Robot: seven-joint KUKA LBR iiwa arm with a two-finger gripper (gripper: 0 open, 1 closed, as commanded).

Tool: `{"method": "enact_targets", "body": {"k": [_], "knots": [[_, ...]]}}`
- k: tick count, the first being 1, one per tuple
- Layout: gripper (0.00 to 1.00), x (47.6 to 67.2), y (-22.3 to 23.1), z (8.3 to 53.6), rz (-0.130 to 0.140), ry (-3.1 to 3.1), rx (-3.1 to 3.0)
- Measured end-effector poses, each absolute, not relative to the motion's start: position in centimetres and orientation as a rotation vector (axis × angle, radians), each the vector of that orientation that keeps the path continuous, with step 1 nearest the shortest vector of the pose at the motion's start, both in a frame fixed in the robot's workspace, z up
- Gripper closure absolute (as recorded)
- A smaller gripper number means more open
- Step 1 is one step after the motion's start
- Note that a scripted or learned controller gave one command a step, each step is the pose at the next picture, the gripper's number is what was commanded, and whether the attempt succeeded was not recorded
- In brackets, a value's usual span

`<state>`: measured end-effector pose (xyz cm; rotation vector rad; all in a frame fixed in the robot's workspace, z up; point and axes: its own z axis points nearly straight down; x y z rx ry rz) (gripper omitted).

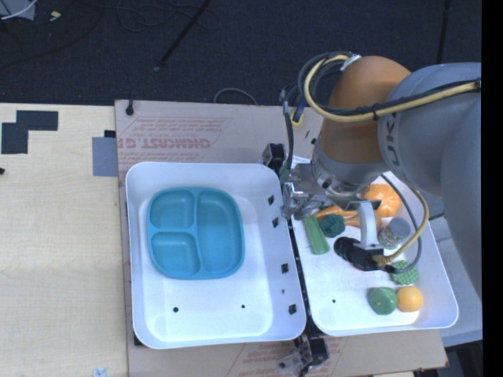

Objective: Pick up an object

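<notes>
From my station I see the gripper [300,204] low over the upper left corner of the right bin [346,309], close to the wall it shares with the left bin [204,312]. The wrist and its metal fittings cover it from above, so I cannot tell whether it is spread or pressed together, and I see nothing held in it.

Nearest to it is a green stick [317,235], lying in the right bin just below the gripper, its long side running roughly along the dividing wall. Whether the two touch, I cannot tell. Just beside the stick's upper end sits a dark teal lump [333,225]. Past that, partly under the wrist, is an orange object [387,198] whose shape I cannot make out.

Toward the bin's near right corner lie a green rounded piece [383,300] and a yellow-orange ball [410,298], touching side by side. A small green patterned thing [405,274] lies just above them.

The left bin holds a blue divided plate [195,232] lying flat, well apart from the gripper. Both bins rest on a sheet of printed cardboard [196,136] laid on the pale counter [55,250].
</notes>
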<state>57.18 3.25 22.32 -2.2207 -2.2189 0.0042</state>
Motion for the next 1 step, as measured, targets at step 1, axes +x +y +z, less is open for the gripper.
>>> {"method": "enact_targets", "body": {"k": [1], "knots": [[1.00,56.23,4.47,22.19,0.006,-2.220,-2.217]]}}
